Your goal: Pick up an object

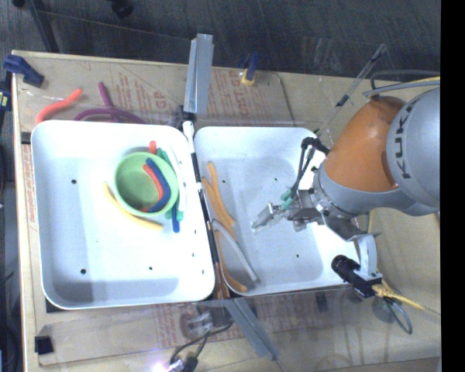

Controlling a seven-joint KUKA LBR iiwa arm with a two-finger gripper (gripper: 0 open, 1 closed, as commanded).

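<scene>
Orange strip lying along left wall of right bin, well left of tool. Tool's spread: cannot tell. Best approached from above, square, clear of wall.

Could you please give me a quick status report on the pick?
Pincer low in right bin, nothing seen held. Orange strip lies left of it. Green bowl in left bin.

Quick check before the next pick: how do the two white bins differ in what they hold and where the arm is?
The left bin holds a green bowl with red, blue and green sticks bunched at it; the right bin holds long orange strips lying along its left wall. The gripper hangs over the right bin, not over the left bin. Both are shallow, white and side by side.
</scene>
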